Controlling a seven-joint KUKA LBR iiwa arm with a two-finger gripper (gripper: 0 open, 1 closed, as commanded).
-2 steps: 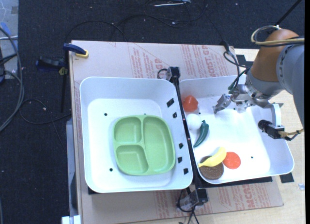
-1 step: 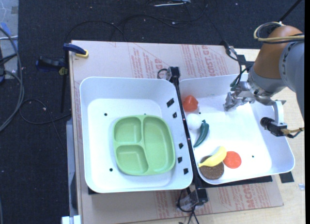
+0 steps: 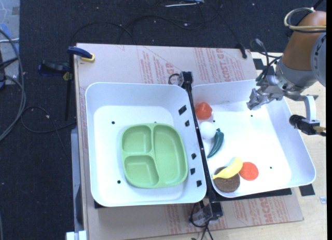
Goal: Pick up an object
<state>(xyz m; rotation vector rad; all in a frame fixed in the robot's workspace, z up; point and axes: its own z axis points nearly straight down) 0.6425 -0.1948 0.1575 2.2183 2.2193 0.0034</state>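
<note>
The right bin (image 3: pixel 282 130) holds several small items along its left side: a red-orange round piece (image 3: pixel 204 110), a white ball (image 3: pixel 207 130), a dark green pepper-like piece (image 3: pixel 216 143), a yellow banana (image 3: pixel 231 168), a brown round piece (image 3: pixel 227 184) and a red disc (image 3: pixel 249 171). My gripper (image 3: pixel 256 101) hangs over the bin's far right corner, well away from these items. Nothing shows between its fingers.
The left bin (image 3: pixel 104 104) holds a green divided plate (image 3: pixel 154 156). A black divider with clips (image 3: pixel 193 130) runs between the bins. The arm's wrist and a black cable (image 3: pixel 306 122) overhang the right bin's right rim. A blue and yellow clamp (image 3: pixel 82 54) sits at the bench's far left corner.
</note>
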